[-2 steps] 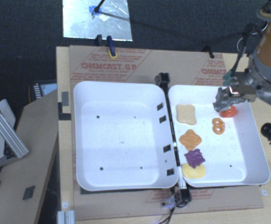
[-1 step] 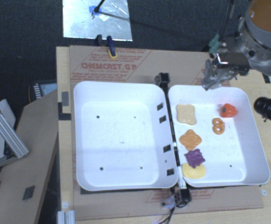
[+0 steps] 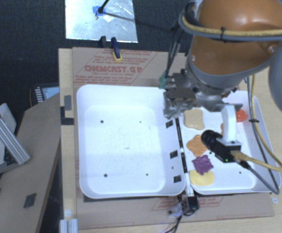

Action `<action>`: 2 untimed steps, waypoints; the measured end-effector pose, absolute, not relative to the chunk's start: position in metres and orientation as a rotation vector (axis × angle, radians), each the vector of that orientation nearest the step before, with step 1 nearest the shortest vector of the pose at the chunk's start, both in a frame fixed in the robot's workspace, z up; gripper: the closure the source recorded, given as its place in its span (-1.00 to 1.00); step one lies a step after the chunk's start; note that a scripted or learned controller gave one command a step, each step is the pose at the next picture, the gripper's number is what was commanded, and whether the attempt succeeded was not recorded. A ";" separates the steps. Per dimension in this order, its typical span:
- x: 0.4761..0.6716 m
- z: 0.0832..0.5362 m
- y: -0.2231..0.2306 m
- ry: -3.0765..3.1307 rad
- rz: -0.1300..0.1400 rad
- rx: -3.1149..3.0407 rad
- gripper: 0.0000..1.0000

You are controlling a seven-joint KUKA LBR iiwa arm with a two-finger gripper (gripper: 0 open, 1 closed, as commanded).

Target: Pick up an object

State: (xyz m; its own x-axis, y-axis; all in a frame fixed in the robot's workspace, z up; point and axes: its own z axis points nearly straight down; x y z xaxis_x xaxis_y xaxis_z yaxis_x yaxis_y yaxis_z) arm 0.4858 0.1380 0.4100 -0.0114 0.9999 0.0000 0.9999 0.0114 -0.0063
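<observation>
The big grey arm (image 3: 238, 28), with its orange band, leans in from the right over the bench (image 3: 43, 130) and hangs above the seam between the two white bins. The left bin (image 3: 121, 140) lies broad and bare; the right bin (image 3: 238, 178) carries everything worth taking.

The gripper (image 3: 177, 98) sits low at the inner edge of the right bin, just beside a pale tan piece (image 3: 195, 120); from here I cannot tell whether it is released or clenched, and I see nothing in its hold.

Below it, in a line toward the near rim, lie an orange piece (image 3: 197, 143), a purple piece (image 3: 202, 164) and a yellow piece (image 3: 202, 178), close together, the purple touching the yellow.

To do this well, I'd say it should centre squarely over one piece, the tan one being nearest, and come straight down clear of the bin wall.
</observation>
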 end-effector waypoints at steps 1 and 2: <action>0.487 0.415 0.133 -2.226 -0.003 -2.218 -1.00; 0.487 0.427 0.133 -2.233 -0.007 -2.213 1.00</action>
